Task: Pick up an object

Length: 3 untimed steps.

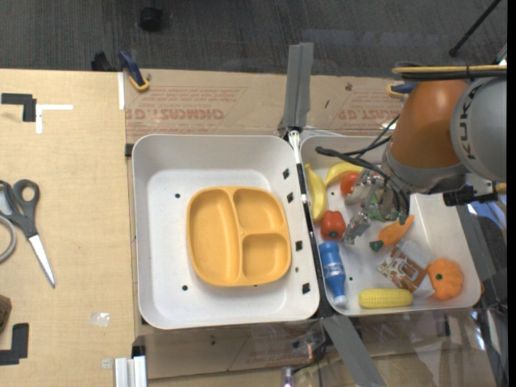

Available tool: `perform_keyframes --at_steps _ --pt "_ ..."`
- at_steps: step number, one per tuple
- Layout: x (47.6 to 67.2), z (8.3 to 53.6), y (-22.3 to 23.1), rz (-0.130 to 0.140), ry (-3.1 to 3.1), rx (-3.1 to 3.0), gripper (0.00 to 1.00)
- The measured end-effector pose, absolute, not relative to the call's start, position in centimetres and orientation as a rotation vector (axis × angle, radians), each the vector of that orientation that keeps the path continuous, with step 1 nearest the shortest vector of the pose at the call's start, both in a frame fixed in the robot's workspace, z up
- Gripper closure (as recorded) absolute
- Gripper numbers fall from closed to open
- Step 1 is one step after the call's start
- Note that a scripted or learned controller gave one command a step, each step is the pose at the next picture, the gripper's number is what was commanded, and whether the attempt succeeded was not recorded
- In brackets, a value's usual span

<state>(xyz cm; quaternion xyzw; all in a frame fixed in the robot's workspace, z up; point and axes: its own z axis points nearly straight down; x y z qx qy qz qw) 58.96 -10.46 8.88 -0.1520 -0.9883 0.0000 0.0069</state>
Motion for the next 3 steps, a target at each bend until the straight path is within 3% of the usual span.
perform_keyframes --at_steps 1,2,3 --pt "64.5 8.8 -10.8 0.002 -3.070 -0.611 0.00" --pt "62.2 8.8 -9.5 0.004 -2.961 -1.037 0.00" --pt "59.6 8.8 -14.0 0.003 -2.956 -1.051 0.00"
